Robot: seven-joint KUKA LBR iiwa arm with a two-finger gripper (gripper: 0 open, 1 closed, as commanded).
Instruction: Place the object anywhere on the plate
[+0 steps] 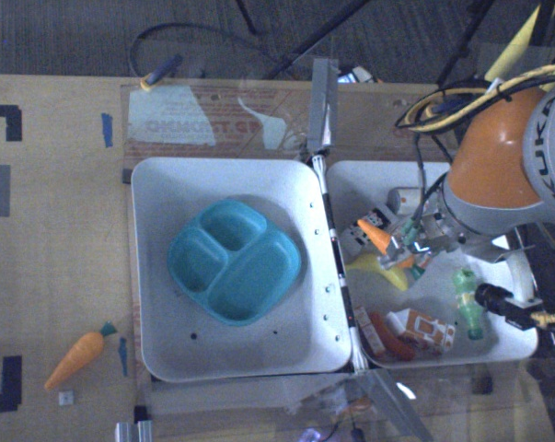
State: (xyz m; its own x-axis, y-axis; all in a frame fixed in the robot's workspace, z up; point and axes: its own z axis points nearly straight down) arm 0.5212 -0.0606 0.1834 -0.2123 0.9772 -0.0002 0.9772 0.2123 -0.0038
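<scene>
The task looks barely begun, as far as one can judge. The teal plastic plate with three compartments (234, 261) lies in the white bin at centre-left of the frame (157, 191), and nothing rests on it. The grey arm with the orange band (498, 168) reaches in from the right over the right-hand white bin (351, 187), its pincer (408, 249) low among the clutter there. A small orange carrot-shaped toy (376, 237) sits at the fingertips, just above a yellow banana-shaped piece (380, 270), but I cannot tell whether the pincer is closed on it or merely beside it. If that is the object, lifting, carrying leftward and setting down all remain.
</scene>
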